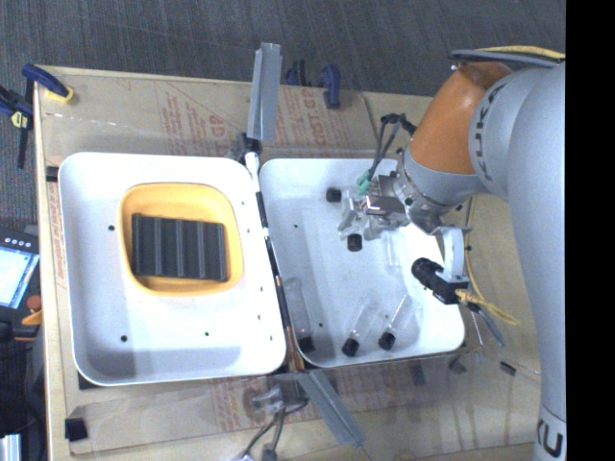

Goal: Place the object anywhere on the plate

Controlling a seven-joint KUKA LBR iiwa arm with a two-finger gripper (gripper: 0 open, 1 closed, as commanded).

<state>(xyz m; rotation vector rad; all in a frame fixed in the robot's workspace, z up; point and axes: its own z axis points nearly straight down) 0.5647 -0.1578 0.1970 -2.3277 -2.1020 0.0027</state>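
Seemingly sitting at either end of the job, and leaning toward the pick-up end: reaching in from the right with the arm [519, 161] and hanging the gripper [368, 211] low over the upper middle of the right bin [307, 267]. Not managing to tell how wide the gripper is standing, since metal and cabling are blurring together there; not seeing anything clearly held in it either.

Finding a dark ribbed slab [181, 246] lying flat in the middle of the yellow plate [183, 192], inside the left bin [86, 305], well apart from the gripper. Judging that, if the slab is the object, the placing is looking done. Otherwise taking the object to be among the loose pieces of the right bin: a small black piece [354, 243] just below the gripper, and clear tubes [370, 320] with dark caps near the bin's lower wall. Not being able to say which.

Calling next, in the pick-up case, for settling straight down on one piece, closing, lifting clear of the bin wall and carrying left across the divide to the plate.

Reading "KU" on the arm's base at lower right, cut off by the frame. Making out reddish print on the bench board [173, 113], too faint to read.
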